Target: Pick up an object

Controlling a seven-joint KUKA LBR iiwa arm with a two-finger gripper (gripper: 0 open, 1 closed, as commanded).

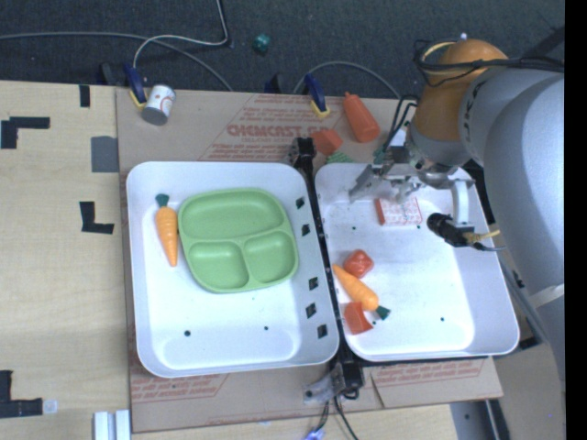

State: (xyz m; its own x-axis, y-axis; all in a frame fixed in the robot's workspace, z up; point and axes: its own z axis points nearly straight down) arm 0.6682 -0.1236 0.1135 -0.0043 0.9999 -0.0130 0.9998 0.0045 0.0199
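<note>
The grey arm with its orange band fills the right side, its gripper low over the far end of the right bin; whether the jaws are apart or together cannot be told. Just beside it, flat on that bin's floor, lies a small red-and-white card. Nearer the front sit a red chunky piece, a toy carrot and another red piece, close together by the left wall.

The left bin holds a smooth green divided plate with three compartments, and a second carrot alongside its left edge.

Both shallow white bins rest on printed cardboard over a pale wooden bench. Outside the bins lie an orange cone-like toy and a small can. Dark carpet with cables runs behind.
</note>
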